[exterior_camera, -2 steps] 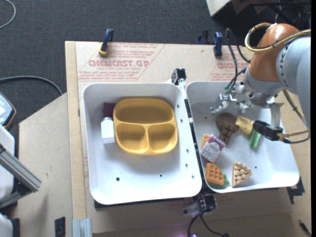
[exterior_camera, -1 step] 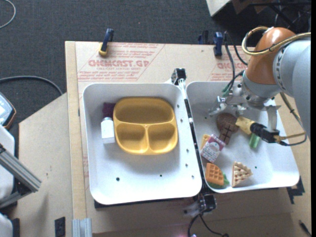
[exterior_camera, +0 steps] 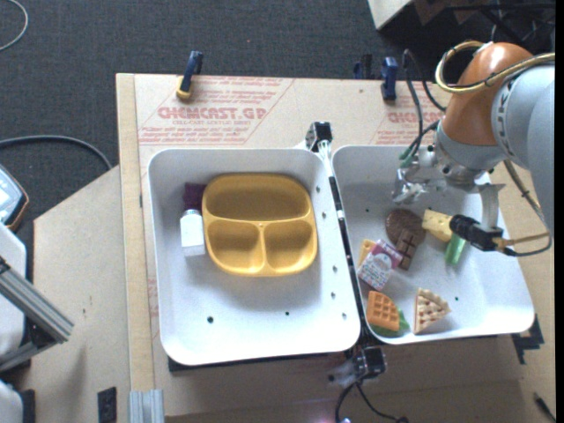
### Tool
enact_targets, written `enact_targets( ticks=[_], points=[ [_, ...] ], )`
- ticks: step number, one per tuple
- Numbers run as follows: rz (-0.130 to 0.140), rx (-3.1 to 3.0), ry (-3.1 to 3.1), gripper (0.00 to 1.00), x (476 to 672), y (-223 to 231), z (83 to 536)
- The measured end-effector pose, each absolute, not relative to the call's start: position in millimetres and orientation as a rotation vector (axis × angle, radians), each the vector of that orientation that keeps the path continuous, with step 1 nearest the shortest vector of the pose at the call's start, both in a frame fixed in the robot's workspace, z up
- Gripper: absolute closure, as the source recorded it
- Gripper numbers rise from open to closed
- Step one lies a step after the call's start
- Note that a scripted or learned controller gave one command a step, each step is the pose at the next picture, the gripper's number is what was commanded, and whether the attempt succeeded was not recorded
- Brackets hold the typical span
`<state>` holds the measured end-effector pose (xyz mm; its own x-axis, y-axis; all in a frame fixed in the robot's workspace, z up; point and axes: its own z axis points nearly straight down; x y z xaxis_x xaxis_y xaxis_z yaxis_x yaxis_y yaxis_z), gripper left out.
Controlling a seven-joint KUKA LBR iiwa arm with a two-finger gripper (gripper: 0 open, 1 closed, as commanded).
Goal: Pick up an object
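My gripper (exterior_camera: pixel 410 189) hangs over the back of the right bin (exterior_camera: pixel 507 298), just behind a brown chocolate piece (exterior_camera: pixel 405 227) and apart from it. A yellow cheese wedge (exterior_camera: pixel 435 225) lies to the right of the chocolate, with a green piece (exterior_camera: pixel 456 250) beyond it. Nearer the front lie a pink and white packet (exterior_camera: pixel 379 266), an orange waffle (exterior_camera: pixel 382 309) and a tan triangular wafer (exterior_camera: pixel 430 308). I see nothing held in the gripper.
The left bin (exterior_camera: pixel 167 307) holds a yellow divided tray (exterior_camera: pixel 260 223), a small white bottle (exterior_camera: pixel 192 232) and a dark purple piece (exterior_camera: pixel 194 192). The grey arm with its orange band (exterior_camera: pixel 480 95) reaches in from the upper right. Clamps hold the board's back edge.
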<state>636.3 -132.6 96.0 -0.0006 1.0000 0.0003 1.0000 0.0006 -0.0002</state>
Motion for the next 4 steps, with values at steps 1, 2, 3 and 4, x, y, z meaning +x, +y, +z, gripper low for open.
enact_targets(
  ticks=[1,2,3,4],
  points=[
    [-0.005,-2.225,-2.226,1.0,632.1,-129.4,142.0],
    [-0.005,-2.225,-2.226,1.0,628.0,-127.8,187.2],
    [-0.006,-2.225,-2.227,1.0,629.4,-128.0,228.2],
    [-0.002,-2.216,-2.226,1.0,626.4,-83.8,232.2]
  ],
)
